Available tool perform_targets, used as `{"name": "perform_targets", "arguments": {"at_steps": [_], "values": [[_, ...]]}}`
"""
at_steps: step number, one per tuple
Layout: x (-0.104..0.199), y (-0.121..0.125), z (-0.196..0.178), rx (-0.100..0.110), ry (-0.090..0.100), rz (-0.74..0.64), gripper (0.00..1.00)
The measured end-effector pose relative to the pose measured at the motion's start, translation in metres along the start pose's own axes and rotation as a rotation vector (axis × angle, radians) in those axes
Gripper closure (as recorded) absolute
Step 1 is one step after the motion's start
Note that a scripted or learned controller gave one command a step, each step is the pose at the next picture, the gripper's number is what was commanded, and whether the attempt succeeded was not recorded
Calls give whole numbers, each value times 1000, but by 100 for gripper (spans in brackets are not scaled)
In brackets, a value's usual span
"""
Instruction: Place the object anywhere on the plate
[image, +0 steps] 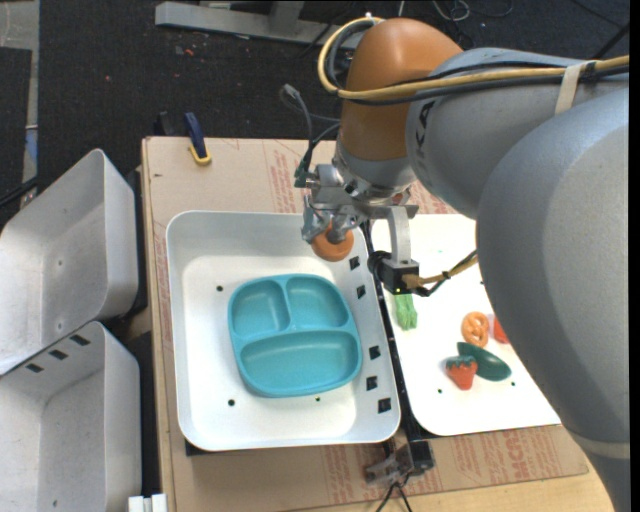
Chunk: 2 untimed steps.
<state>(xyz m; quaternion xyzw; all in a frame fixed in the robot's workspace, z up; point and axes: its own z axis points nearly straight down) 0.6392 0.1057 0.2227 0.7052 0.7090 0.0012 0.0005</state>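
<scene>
From my remote seat I look down on two white bins side by side. The left bin (200, 300) holds a turquoise divided plate (295, 335) with three compartments, lying flat near its middle. My gripper (330, 232) hangs over the far edge of that bin, at about one o'clock from the plate, and a small orange, rounded object (332, 245) sits between its fingertips, so I judge it pinched and lifted so that it can travel from the right bin toward the plate. It is near the plate's far rim but not yet over it.

The right bin (440, 400) keeps the leftovers: a green piece (405, 312) close to the dividing wall, and at about four o'clock from it an orange ring-like toy (476, 328), a dark green piece (488, 364) and a small red-orange piece (461, 372) clustered together.

The arm's grey bulk covers much of the right bin, so more may lie beneath it. The fingers themselves are small and shadowed; I cannot tell what the orange object is, nor how firmly it is held.
</scene>
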Motion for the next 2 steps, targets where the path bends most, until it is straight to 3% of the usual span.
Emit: {"name": "perform_targets", "arguments": {"at_steps": [1,2], "values": [[-5,5,-19,0,-1,1,100],[-5,5,-18,2,-2,2,0]]}}
